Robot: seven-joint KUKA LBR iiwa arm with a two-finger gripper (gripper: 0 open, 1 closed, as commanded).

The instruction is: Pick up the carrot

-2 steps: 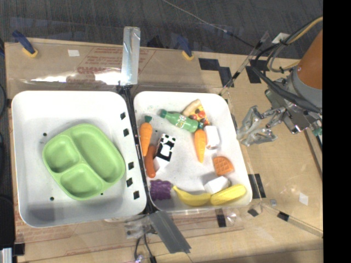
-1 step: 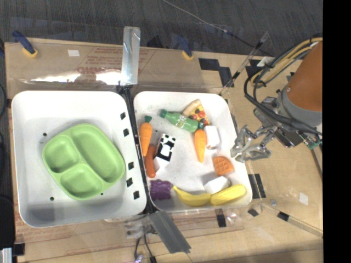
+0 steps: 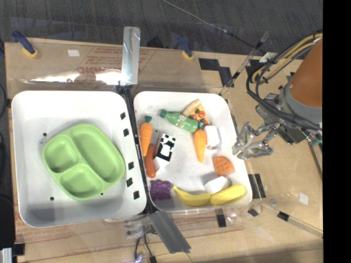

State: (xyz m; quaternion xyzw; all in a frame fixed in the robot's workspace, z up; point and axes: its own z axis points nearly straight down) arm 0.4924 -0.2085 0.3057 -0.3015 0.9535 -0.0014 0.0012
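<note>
Carrot, orange and tapered (image 3: 200, 144), lies loose mid-bin; our metal claw (image 3: 251, 141) hangs right of the rim, fingers apart, ready to descend.

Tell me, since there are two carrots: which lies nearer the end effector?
The shorter orange carrot mid-bin, beside the white block; the other carrot hugs the bin's left wall.

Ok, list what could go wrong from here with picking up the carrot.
1. Two carrots lie in the right bin: one carrot along the left wall, another carrot mid-bin. The program may aim between them or switch targets.
2. The left carrot hugs the wall and touches an orange-red piece, leaving little room to close on it.
3. The middle carrot sits against the green bottle and a white block; the gripper, outside the bin's right rim, may knock them.
</note>
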